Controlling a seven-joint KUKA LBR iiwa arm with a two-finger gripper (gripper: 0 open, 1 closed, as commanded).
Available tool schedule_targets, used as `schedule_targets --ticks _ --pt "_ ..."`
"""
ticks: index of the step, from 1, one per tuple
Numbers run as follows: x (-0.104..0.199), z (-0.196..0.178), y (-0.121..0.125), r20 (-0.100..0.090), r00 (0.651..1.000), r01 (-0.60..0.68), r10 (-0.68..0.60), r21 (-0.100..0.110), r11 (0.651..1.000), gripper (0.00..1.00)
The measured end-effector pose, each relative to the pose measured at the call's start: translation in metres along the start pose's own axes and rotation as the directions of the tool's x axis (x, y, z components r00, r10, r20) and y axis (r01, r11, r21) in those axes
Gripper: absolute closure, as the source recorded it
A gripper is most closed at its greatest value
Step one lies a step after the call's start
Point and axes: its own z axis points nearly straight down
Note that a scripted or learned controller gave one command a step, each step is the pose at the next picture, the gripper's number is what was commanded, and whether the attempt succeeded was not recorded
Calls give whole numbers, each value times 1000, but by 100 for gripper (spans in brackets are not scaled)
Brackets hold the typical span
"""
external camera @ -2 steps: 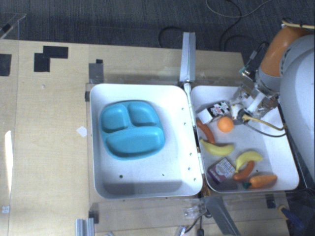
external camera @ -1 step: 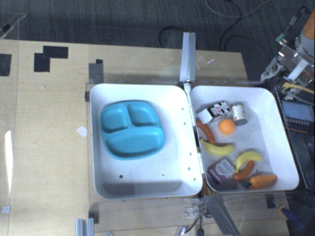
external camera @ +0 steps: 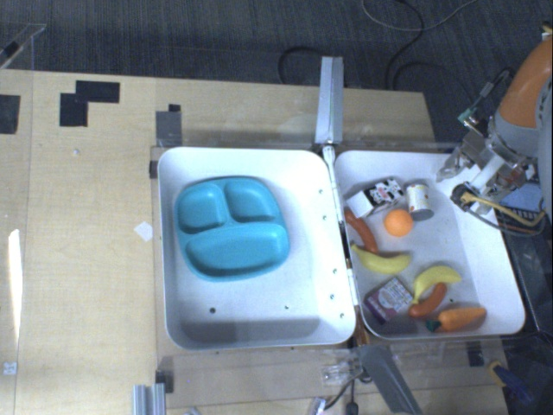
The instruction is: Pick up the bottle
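Pale wooden table fills most of the frame, with dark floor along the top and two white bins set side by side at its middle. Within the left bin lies a blue divided tray. Clutter sits in the right bin: an orange ball, two bananas, carrots, a purple packet and, near the bin's upper middle, a small white bottle lying on its side just beside the ball. At the right edge of the frame the hand hangs over the bin's upper right corner, well apart from the bottle; whether it is apart or together I cannot tell. Nothing is grasped, so as I judge it the whole pick is left: reach, close, lift.
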Motion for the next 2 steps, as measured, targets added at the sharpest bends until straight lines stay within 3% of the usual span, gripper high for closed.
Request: schedule_targets --ticks 1,2 --pt "-10 73 -13 -3 992 -124 124 -2 992 0" --pt "-7 59 -12 -8 993 -116 116 -8 993 100"
